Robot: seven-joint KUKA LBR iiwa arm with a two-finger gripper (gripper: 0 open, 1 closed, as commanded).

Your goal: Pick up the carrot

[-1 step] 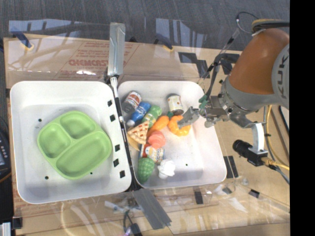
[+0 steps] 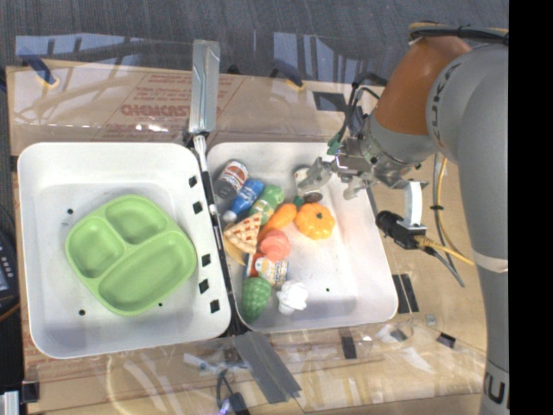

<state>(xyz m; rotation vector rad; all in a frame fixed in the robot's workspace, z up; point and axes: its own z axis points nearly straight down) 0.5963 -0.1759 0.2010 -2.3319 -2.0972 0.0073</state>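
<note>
The carrot (image 2: 278, 217), orange and stubby with a green top, lies in the middle of the right bin (image 2: 363, 271), amid a pile of toy food. It touches an orange pumpkin (image 2: 314, 221) on its right. My gripper (image 2: 333, 183) hovers over the bin's far right part, above and to the right of the carrot and apart from it. Its fingers are spread open, and nothing sits between them.
Around the carrot lie a can (image 2: 232, 178), a blue bottle (image 2: 247, 194), a waffle slice (image 2: 243, 231), a pink item (image 2: 275, 245), a green berry (image 2: 256, 296) and a white piece (image 2: 294, 297). The left bin (image 2: 43, 180) holds a green divided plate (image 2: 130, 253).
</note>
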